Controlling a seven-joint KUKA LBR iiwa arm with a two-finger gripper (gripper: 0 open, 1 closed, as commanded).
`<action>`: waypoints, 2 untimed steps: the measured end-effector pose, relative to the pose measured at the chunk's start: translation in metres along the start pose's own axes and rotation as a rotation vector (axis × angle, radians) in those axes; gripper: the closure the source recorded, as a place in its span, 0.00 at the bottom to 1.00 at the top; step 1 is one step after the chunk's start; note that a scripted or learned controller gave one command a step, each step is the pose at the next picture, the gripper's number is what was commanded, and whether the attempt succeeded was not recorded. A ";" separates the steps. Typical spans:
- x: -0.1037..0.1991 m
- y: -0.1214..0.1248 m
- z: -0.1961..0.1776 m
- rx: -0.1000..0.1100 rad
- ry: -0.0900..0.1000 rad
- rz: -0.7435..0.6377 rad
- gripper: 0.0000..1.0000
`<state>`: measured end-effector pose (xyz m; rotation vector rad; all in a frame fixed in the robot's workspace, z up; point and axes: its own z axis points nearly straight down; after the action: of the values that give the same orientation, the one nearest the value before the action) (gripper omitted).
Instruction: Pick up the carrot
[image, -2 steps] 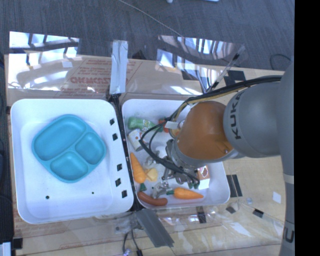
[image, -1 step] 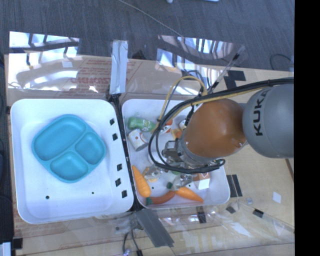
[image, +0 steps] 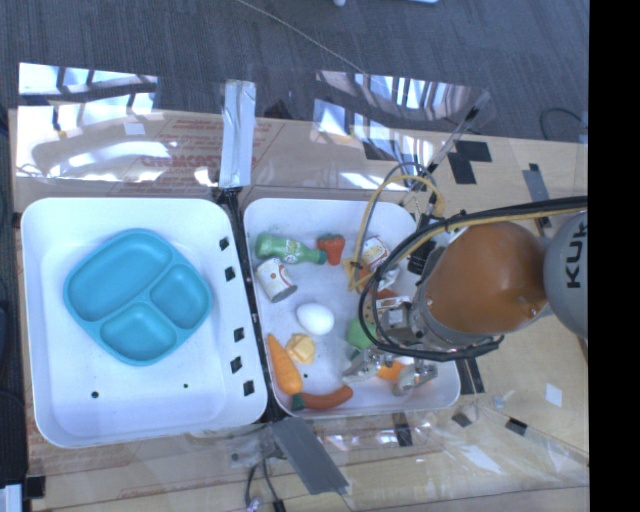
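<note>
The carrot (image: 284, 364) is still lying by the right bin's (image: 330, 212) left wall, unlifted. The gripper (image: 392, 369) is hovering low, well apart; its grip state is unreadable.

The carrot (image: 284, 367), orange and tapered, lies slantwise in the right bin's near-left corner, well left of the gripper (image: 385, 368).

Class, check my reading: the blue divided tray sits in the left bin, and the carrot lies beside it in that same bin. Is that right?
One detail is wrong. The camera view shows the carrot in the right bin, near its lower left corner, not beside the blue divided tray. The tray does sit in the left bin.
</note>
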<state>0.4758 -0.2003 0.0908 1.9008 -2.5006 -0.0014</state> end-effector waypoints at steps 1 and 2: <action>-0.005 -0.001 -0.010 -0.001 -0.004 -0.009 1.00; -0.026 0.004 -0.177 0.011 0.001 0.061 1.00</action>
<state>0.4792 -0.1742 0.2679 1.8266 -2.5623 0.0136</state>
